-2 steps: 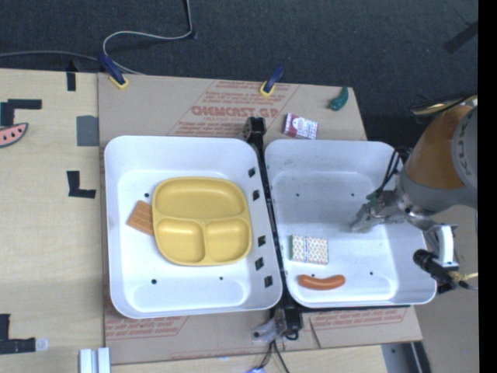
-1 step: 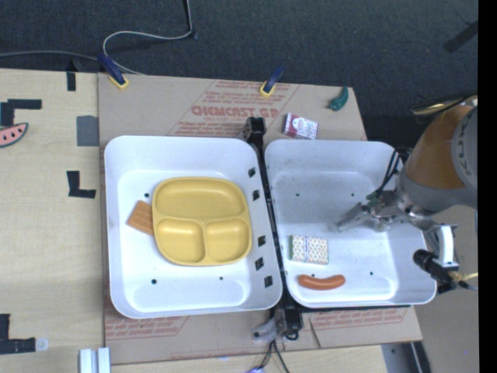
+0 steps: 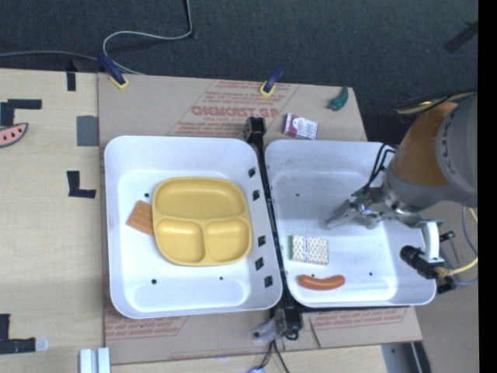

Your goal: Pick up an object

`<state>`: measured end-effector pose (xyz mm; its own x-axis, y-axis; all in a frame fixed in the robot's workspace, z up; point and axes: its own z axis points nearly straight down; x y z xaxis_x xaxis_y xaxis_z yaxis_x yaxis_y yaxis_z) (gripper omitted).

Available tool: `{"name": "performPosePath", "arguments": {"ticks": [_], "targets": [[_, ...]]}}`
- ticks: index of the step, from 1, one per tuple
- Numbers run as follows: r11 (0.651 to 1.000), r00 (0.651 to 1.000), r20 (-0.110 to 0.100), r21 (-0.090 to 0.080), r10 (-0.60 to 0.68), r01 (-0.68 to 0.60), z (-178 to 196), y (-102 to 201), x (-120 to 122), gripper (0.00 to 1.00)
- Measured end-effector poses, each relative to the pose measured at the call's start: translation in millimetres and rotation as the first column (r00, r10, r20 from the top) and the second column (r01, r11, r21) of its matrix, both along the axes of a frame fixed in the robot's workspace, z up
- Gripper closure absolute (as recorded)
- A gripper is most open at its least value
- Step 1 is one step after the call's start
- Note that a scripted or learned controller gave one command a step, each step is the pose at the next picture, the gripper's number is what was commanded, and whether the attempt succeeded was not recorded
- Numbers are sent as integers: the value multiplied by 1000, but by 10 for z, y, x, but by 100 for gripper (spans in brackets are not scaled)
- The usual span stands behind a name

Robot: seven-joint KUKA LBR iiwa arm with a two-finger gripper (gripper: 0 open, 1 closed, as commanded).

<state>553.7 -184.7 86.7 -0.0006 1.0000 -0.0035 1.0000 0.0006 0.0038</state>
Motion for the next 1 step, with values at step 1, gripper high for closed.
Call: {"name": "performPosePath", "arguments": {"ticks": [1], "targets": [[1000,1000,3,-3,0,0,100,-6,7,100]]}}
